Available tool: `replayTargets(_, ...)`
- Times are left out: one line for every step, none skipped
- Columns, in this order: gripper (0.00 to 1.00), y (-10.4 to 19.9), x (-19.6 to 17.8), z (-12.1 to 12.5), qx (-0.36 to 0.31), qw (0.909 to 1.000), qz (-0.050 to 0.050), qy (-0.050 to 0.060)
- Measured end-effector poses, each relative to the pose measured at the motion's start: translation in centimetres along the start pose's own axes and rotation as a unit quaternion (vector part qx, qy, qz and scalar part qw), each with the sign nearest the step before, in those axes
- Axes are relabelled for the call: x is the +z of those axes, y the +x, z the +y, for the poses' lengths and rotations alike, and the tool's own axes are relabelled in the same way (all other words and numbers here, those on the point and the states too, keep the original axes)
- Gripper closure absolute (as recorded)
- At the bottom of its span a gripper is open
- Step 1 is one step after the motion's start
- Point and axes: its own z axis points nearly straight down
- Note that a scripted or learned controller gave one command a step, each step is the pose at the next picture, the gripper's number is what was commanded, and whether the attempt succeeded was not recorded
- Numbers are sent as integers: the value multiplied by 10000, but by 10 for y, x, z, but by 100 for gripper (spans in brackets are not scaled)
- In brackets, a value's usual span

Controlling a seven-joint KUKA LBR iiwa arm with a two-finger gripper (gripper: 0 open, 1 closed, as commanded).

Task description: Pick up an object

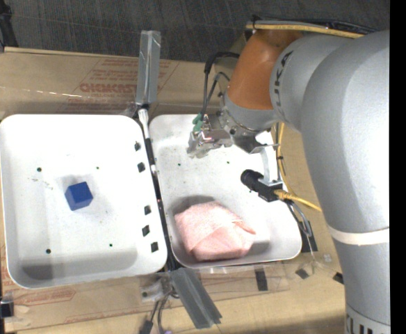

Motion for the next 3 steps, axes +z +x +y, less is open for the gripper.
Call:
replayTargets(0,0,0,0,-3,10000,1,4)
replayTargets(0,26,2,-4,-596,9982,6,30)
replayTargets(0,-28,28,-64,-884,9961,4,18)
